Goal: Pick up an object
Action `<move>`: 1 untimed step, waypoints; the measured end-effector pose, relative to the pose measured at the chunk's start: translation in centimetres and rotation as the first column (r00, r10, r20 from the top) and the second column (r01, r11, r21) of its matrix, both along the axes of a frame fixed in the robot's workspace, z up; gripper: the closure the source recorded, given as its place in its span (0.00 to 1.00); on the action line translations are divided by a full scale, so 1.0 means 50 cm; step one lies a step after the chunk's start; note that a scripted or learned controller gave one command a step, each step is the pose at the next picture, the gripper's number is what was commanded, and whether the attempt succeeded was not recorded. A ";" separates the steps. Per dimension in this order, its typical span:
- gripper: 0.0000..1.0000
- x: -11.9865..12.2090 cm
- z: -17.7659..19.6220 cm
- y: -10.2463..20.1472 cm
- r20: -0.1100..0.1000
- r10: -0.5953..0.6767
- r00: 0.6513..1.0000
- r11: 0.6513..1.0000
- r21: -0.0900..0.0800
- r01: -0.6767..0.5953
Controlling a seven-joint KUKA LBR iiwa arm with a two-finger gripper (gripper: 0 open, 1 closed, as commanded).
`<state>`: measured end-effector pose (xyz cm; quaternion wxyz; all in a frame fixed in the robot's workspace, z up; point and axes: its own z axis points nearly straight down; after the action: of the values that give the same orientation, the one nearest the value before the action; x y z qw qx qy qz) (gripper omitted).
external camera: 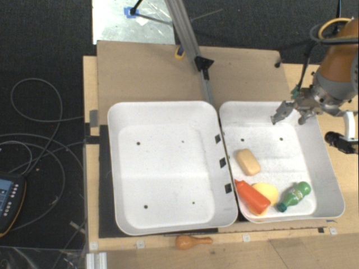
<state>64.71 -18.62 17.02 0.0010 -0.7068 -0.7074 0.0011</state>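
On the far left, off the surface (247, 72), a dark handset (10, 200) lay on the floor among loose cables (39, 122). The left bin (120, 116) sat next, and just below its front edge a small brown pear-shaped piece (192, 241) rested on the surface.

The right bin (255, 114) held everything worth picking. A tan, rounded block like a bread roll (247, 162) lay near the divider, apart from the rest. Toward the front rim, an orange carrot-shaped piece (252, 198) touched a yellow lemon (266, 192), and just right of them lay a green bottle (293, 196) on its side, slanted.

The gripper (291, 112) hovered over the bin's back right corner, well apart from all four things. Its two fingers appeared spread and held nothing.

The tan block seemed the easiest target: it stood clear of neighbours, so fingers could close across its short width. It looked light and possibly a little soft, so it should tolerate a firm squeeze. The carrot piece and lemon were likely smooth, light plastic; being pressed together, a finger would struggle to slip between them, and the rounded lemon could squirt out. The bottle looked stiff and slick, and might roll; gripping across its body rather than its narrow neck seemed safer.
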 end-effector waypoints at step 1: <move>0.00 0.006 -0.124 0.005 0.000 0.004 1.000 1.000 0.000 -0.004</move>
<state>65.00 -18.39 10.80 0.0011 -0.7055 -0.7087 0.0009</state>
